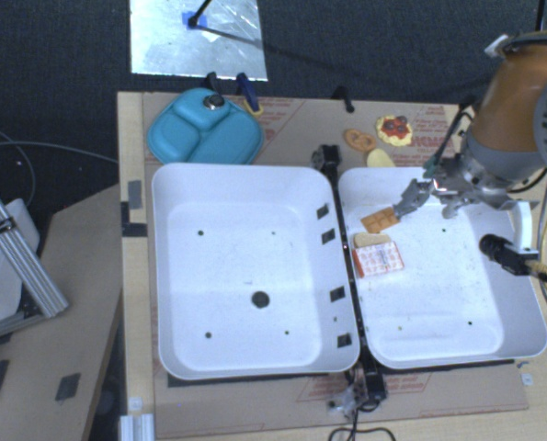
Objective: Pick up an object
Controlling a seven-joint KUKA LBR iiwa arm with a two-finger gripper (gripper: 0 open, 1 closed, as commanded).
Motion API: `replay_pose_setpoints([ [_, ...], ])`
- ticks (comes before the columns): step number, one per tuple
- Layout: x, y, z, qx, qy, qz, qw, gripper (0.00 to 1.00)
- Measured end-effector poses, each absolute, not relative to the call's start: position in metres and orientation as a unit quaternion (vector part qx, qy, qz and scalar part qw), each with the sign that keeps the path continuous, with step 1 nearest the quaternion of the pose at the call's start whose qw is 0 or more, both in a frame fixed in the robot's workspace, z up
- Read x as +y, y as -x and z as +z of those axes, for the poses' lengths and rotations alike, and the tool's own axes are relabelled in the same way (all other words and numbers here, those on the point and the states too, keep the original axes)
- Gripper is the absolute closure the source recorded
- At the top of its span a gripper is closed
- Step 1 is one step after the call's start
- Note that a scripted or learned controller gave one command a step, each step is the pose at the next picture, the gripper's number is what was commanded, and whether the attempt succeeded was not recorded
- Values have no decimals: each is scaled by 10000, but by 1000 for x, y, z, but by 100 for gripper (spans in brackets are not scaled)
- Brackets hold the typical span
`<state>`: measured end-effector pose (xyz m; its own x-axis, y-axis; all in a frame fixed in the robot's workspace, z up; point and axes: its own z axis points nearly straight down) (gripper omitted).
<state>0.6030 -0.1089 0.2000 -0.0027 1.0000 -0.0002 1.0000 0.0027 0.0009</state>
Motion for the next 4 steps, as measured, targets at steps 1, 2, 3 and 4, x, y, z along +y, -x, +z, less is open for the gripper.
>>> replay_pose_setpoints([
  [1,-52,-665,186,7109,-7033,29,16,0],
  [2,-103,-616,109,7058,-7084,-23,-21,0],
  [3,-85,-672,85,7094,-7048,22,25,0],
  [4,-24,-671,141,7094,-7047,71,-35,0],
])
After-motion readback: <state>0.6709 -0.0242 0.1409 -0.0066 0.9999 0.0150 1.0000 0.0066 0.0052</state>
